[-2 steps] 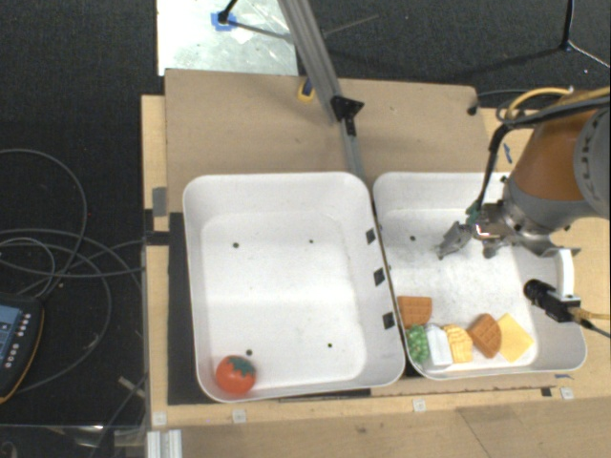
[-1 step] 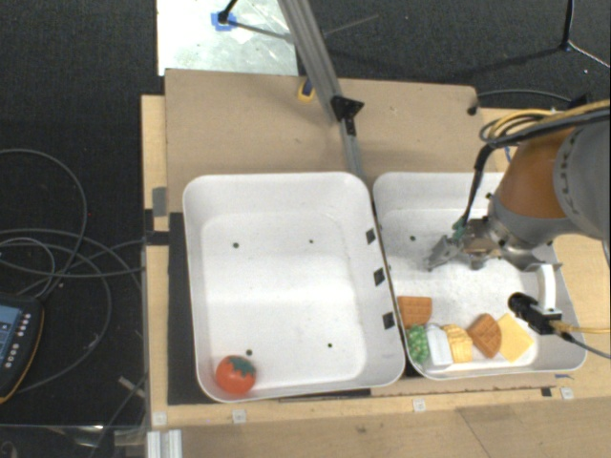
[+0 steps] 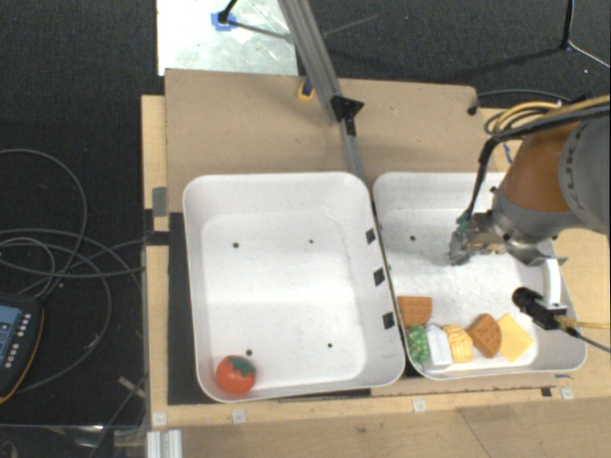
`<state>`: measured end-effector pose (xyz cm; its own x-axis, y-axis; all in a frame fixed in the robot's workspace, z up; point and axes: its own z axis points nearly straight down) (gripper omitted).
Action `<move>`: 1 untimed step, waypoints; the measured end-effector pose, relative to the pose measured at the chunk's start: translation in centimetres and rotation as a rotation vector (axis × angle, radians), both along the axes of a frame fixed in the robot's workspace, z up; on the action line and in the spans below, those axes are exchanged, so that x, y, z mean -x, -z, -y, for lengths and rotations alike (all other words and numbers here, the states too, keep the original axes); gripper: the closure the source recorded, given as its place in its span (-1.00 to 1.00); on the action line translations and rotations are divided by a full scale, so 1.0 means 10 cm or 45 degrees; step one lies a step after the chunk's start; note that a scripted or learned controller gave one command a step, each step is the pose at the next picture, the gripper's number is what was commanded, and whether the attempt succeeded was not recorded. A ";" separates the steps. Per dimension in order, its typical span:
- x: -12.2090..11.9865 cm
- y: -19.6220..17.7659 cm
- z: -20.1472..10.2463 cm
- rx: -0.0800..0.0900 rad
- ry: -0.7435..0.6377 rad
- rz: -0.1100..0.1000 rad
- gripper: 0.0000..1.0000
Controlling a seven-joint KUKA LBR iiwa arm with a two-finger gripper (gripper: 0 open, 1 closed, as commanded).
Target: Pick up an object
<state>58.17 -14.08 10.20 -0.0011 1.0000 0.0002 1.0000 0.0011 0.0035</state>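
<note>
The grey robot arm w/ an orange band (image 3: 544, 175) comes in from the right, over the right white plastic bin (image 3: 420, 219). Its dark metal gripper (image 3: 465, 248) is low over the bare floor of that bin, near the middle. Can't tell if the gripper is apart or together; it's too small & dark to see. Nothing shows in it.

The toys sit in a row at the front of the right bin, well apart from the gripper. From left to right: a small green leafy toy (image 3: 416, 342), a little white block (image 3: 438, 344), a yellow ridged toy like corn (image 3: 459, 343), a brown waffle-looking toy (image 3: 486, 335) & a flat yellow cheese-like slab (image 3: 515, 338). Just behind the green one is an orange-brown square toy (image 3: 414, 310).

The left white plastic bin (image 3: 277, 191) touches the right bin along one side. In its front left corner sits a round red tomato toy w/ a green top (image 3: 235, 375).

Both bins sit on the tan wooden desk (image 3: 401, 127).
</note>
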 end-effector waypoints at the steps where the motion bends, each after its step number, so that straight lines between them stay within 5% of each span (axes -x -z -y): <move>1: -0.02 -0.47 0.09 0.003 0.001 0.004 1.00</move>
